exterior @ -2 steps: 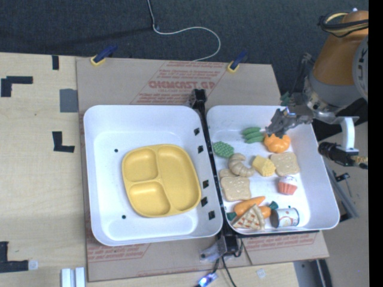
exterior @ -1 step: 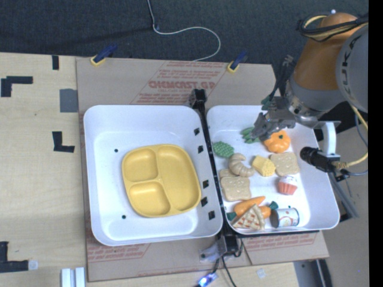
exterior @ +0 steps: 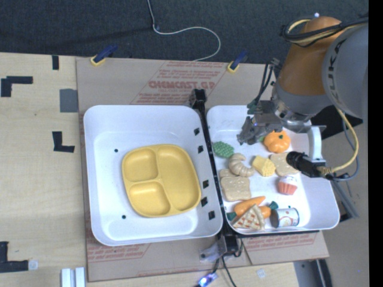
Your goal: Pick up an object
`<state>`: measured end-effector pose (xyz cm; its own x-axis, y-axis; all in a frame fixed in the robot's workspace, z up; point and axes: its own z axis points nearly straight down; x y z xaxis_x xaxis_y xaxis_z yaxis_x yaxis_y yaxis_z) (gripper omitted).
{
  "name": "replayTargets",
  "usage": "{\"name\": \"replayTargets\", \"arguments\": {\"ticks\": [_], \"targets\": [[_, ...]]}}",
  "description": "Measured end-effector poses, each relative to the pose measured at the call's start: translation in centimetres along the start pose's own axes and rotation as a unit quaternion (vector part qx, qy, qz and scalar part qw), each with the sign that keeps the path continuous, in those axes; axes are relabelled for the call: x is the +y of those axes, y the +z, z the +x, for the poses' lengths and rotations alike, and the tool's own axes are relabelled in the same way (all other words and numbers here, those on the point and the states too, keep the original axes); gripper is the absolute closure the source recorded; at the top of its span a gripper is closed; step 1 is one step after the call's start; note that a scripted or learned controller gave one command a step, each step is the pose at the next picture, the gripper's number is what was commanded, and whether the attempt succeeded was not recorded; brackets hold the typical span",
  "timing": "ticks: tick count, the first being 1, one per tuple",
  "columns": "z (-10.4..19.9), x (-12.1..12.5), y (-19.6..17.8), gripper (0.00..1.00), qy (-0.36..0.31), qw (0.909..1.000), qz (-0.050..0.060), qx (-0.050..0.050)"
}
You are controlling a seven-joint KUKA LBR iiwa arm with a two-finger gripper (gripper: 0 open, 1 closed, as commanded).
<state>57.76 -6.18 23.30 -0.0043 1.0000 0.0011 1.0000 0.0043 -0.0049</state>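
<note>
The right bin [exterior: 224,119] holds toy food: a green leafy piece [exterior: 223,149], a croissant [exterior: 240,165], a corn cob [exterior: 263,165], an orange pumpkin [exterior: 277,141], a cracker [exterior: 235,188], a carrot [exterior: 249,205], a pizza slice [exterior: 249,220], a cupcake [exterior: 287,186], a biscuit [exterior: 281,162] and a can [exterior: 286,217]. My gripper [exterior: 250,134] hangs over the upper middle of this bin, just left of the pumpkin and above the corn cob. Nothing shows between its dark fingers.
The left bin [exterior: 99,130] holds a yellow three-compartment plate [exterior: 160,179]. A black divider with clips [exterior: 206,154] runs between the bins. A white cable [exterior: 179,28] loops behind the bench. Blue and yellow clamps [exterior: 105,54] hold the cardboard base.
</note>
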Motion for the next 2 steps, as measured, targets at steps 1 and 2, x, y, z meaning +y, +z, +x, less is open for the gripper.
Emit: {"name": "replayTargets", "arguments": {"ticks": [1,2], "targets": [[0.1,-0.3,1.95,1.0,0.002,1.0,0.0,-0.001],[0.07,0.55,1.82,1.0,0.001,1.0,-0.001,0.0]]}}
